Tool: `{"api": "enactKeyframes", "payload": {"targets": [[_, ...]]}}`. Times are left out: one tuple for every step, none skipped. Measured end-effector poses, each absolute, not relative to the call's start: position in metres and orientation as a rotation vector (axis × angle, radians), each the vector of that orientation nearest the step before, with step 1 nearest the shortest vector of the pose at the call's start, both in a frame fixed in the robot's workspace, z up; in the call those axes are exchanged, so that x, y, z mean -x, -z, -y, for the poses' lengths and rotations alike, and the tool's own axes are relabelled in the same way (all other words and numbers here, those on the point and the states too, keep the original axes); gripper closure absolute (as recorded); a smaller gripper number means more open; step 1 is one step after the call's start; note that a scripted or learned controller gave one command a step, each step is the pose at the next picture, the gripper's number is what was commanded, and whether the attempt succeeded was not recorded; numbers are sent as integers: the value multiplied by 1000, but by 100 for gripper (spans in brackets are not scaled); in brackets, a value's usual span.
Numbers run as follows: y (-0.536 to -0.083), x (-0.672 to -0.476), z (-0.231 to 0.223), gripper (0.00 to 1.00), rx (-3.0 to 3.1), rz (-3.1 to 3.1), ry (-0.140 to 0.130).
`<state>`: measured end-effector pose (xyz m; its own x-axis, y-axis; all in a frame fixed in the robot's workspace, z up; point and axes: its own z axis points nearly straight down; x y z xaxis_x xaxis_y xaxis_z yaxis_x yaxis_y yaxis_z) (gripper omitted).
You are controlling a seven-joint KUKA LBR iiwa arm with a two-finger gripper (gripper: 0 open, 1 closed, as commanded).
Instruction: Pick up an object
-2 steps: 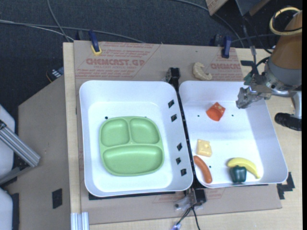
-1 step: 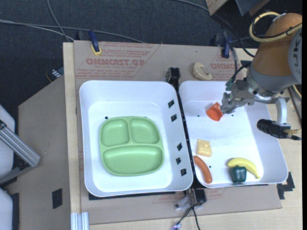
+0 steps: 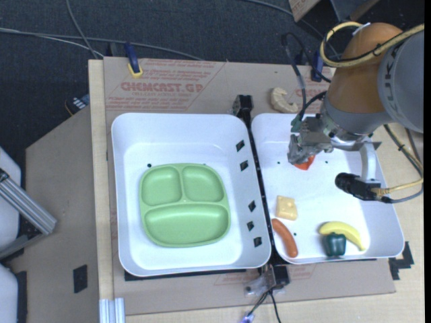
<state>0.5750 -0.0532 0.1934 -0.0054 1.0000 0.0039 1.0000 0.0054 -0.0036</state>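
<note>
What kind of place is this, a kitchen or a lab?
Most likely a robotics lab bench, not a kitchen. A robot arm reaches over two white bins, the food looks like toys, such as the banana, and loose cables run over the dark floor.

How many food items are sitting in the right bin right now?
5: cheese wedge, sausage, banana, green pepper along the near side, and a red item under the tool. The arm may hide more.
</note>
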Motion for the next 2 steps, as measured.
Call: {"api": "enactKeyframes", "payload": {"targets": [[-196, -554, 2, 100, 2212, 2223, -1], [-194, -542, -48, 100, 2211, 2224, -1]]}}
